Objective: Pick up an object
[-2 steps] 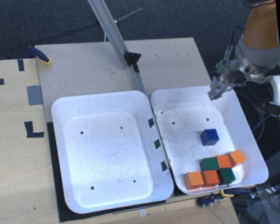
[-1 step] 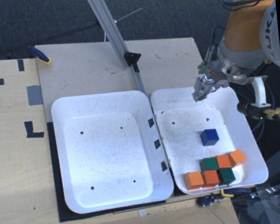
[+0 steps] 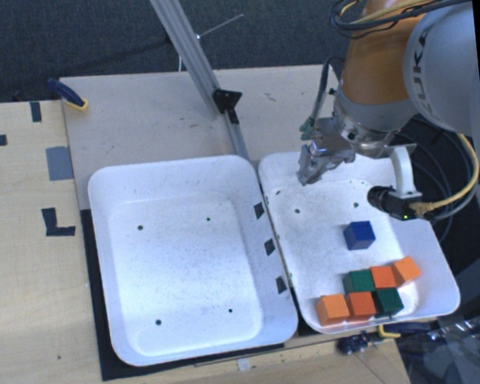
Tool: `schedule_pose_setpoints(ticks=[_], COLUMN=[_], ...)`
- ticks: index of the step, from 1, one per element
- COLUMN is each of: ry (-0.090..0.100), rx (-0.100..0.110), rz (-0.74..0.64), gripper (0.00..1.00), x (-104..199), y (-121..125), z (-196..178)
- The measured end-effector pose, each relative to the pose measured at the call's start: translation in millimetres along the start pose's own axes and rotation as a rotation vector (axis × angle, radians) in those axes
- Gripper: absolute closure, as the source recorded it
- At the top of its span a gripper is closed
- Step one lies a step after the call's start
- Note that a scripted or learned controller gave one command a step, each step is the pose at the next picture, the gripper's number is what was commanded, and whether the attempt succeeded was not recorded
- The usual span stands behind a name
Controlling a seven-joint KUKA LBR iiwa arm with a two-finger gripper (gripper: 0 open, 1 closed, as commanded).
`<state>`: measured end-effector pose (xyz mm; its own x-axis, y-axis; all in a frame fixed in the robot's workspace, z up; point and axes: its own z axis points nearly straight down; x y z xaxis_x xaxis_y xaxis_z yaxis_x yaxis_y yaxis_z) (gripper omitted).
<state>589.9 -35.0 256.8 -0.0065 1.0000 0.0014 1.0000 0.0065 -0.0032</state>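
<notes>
Left bin [image 3: 104, 201]: lay beside the right one, their rims touching.
Slanted metal post [image 3: 196, 59]: ran down from the far edge to the seam between the bins, left of the arm's path.
Gripper [image 3: 316, 166]: hung over the right bin's far-left corner; whether wide or narrow, I could not tell, and nothing showed between its tips.
Right bin [image 3: 299, 223]: held every block.
Blue cube [image 3: 359, 235]: sat alone mid-bin, probably the easiest pick.
Orange and green blocks [image 3: 368, 293]: crowded together along the near wall, likely awkward to grip.
</notes>
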Motion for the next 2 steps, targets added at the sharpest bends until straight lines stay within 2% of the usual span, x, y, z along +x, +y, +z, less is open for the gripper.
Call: schedule_pose_setpoints(ticks=[2], ry=[0.000], rx=[0.001], rz=[0.000], gripper=[1.00], x=[109], y=[-1], z=[27])
